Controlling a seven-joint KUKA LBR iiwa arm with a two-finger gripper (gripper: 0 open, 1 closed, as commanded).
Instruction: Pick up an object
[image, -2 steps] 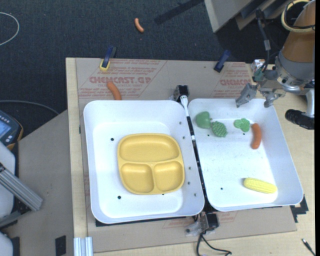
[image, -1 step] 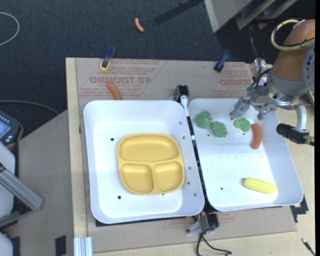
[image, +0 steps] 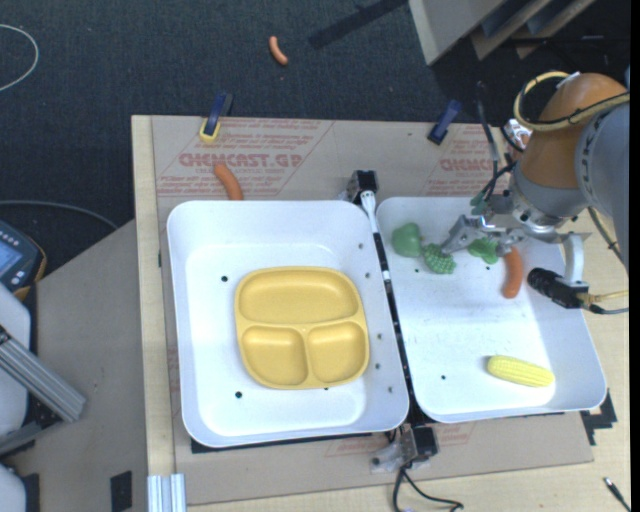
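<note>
The right bin (image: 470, 330) holds several toy foods. At its far side lie a green leafy piece (image: 406, 240) and a green broccoli-like piece (image: 438, 262). A smaller green piece (image: 486, 251) sits directly under my gripper (image: 478, 233), which hangs low over the bin's far part; I cannot see whether they touch. An orange sausage (image: 512, 274) lies just right of the gripper. A yellow corn cob (image: 520, 372) rests near the bin's front right corner.
The left bin (image: 185, 300) carries a yellow divided plate (image: 300, 326) in its middle. Another orange sausage (image: 229, 181) lies on the board behind the left bin. Blue clamps (image: 213, 118) (image: 444, 122) grip the board's far edge. A divider (image: 380, 270) separates the bins.
</note>
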